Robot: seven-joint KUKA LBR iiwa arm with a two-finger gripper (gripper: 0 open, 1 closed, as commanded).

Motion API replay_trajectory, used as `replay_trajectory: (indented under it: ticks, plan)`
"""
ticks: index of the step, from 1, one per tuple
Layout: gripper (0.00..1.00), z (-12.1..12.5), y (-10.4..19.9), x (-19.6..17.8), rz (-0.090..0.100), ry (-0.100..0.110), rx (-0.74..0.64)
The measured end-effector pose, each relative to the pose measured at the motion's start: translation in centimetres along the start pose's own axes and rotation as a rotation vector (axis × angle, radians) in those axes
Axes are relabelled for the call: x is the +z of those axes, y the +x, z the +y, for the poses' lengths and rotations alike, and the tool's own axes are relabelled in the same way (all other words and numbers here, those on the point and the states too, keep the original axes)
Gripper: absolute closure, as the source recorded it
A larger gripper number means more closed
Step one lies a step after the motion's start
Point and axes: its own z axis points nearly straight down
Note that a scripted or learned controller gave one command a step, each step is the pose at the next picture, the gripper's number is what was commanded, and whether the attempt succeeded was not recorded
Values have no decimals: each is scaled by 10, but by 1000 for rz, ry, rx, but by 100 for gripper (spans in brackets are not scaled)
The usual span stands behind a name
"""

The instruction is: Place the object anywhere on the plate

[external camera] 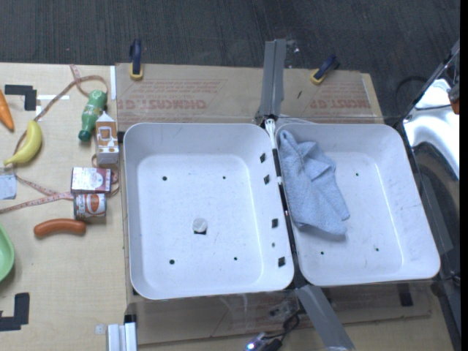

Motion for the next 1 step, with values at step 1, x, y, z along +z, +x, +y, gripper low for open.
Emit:
replay_trajectory:
  ticks: [1]
  plan:
    - [100,2,0,0,1,0,34]
